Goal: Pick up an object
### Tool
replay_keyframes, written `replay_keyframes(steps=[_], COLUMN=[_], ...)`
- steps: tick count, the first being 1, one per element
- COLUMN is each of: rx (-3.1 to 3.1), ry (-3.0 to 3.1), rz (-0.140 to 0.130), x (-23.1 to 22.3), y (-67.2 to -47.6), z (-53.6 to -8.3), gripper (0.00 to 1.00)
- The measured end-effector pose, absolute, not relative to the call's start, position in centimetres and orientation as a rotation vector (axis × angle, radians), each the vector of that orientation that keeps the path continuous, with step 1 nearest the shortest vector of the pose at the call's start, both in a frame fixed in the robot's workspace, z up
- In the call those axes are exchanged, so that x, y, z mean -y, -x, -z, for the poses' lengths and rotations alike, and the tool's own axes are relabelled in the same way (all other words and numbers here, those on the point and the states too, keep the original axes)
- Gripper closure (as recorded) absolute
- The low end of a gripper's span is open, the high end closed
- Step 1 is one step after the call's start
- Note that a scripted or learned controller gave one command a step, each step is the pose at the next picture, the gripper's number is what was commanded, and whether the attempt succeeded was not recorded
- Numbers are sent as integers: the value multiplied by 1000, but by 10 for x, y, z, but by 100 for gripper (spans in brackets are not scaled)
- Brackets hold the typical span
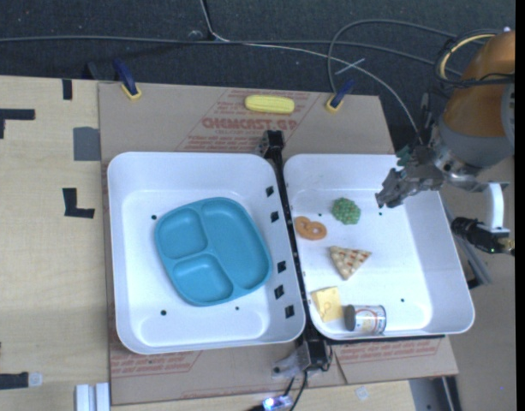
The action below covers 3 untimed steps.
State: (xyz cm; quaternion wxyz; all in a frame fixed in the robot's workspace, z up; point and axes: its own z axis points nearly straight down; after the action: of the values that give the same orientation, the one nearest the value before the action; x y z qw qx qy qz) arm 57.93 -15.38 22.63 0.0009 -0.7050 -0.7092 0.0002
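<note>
Hovered over right bin (pixel 433 255) near its far-right rim: gripper (pixel 392 192), finger state impossible to tell. Just left of gripper, broccoli (pixel 346 211); beyond, pretzel (pixel 310 228), pizza slice (pixel 349 260), can (pixel 365 318). Open white floor below gripper. Cardboard underneath.

Yellow corn cob (pixel 269 104) on cardboard (pixel 228 122) behind bins, two blue-yellow clamps (pixel 128 81)

one fixed camera - overhead, apparently slanted - both bins (pixel 125 255)
</note>
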Motion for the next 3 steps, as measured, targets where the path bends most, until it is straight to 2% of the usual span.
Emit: replay_keyframes(steps=[1, 2, 3], rx=[2229, 2227, 2229], ry=[2213, 2213, 2213], rz=[1, -1, 1], x=[103, 47, -12], y=[-599, -610, -621], z=[-233, -221, -229], gripper=[100, 100, 100])
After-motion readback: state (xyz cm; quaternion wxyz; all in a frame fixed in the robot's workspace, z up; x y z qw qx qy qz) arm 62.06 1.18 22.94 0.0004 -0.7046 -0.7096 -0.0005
